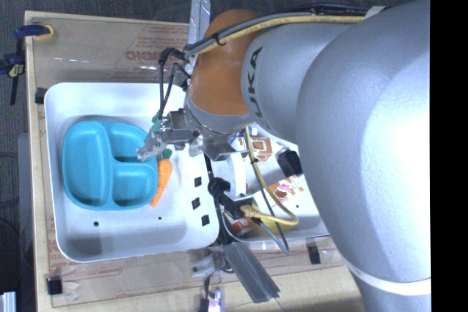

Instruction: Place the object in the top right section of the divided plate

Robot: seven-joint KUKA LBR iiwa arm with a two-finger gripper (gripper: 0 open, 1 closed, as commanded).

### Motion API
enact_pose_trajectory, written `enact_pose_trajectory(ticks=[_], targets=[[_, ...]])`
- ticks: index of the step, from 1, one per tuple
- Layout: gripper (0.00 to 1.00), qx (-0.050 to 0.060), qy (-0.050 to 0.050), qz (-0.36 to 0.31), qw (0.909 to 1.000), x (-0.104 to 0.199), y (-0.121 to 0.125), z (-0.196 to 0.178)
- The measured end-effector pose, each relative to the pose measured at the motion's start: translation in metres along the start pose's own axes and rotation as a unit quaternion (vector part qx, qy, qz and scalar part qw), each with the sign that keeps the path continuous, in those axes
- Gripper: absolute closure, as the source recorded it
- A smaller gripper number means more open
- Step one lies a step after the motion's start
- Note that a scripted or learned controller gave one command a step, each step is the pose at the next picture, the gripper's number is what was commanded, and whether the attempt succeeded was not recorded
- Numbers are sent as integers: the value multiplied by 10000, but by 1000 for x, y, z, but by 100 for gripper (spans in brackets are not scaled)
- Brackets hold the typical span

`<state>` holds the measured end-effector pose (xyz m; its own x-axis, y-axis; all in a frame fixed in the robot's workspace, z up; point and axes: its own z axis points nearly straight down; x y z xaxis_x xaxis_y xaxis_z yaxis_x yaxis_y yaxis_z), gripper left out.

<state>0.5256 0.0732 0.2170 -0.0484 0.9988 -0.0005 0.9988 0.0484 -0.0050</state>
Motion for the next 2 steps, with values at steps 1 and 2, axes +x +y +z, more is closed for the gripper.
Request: enact_pose_trajectory(ticks=[1,2], targets=[[0,5,-1,1235,9923,59,-47,103],[0,-1,3,592,9982,9,3,26]])
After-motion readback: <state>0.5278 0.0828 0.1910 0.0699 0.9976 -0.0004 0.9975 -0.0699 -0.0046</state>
